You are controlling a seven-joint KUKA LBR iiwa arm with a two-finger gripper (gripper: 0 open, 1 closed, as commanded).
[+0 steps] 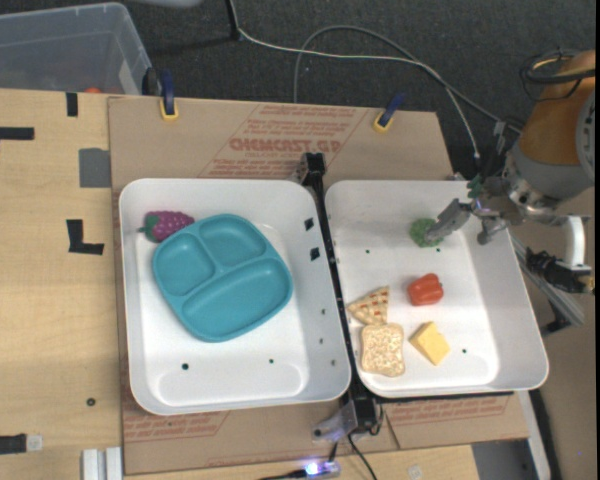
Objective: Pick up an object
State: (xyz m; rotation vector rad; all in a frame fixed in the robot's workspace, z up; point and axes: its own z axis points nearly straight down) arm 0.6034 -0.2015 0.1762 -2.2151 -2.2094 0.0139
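The bench [40, 268] spreads wide below me, wood-coloured, with a cardboard sheet [270, 143] under the two white bins. The left bin [220, 388] holds a teal divided plate [222, 276], and a purple bunch of toy grapes [166, 224] lies at the plate's upper left corner, touching its rim. The right bin [500, 368] is the one I lean into. My arm [560, 138] comes in from the right edge, the orange band above my wrist sitting high over the bin's far right corner, the wrist bent down and to the left. My gripper [442, 224] slants low toward the bin floor, and its tip lies right at a small green toy [423, 231] in the bin's upper middle. From this slant I cannot tell whether my fingers are spread or closed, nor whether the green piece sits between them. Nearer the front of the bin lie a red toy pepper [426, 289], a pizza slice [370, 306], a speckled bread slice [383, 349] just below it, and a yellow cheese wedge [431, 344] beside the bread.
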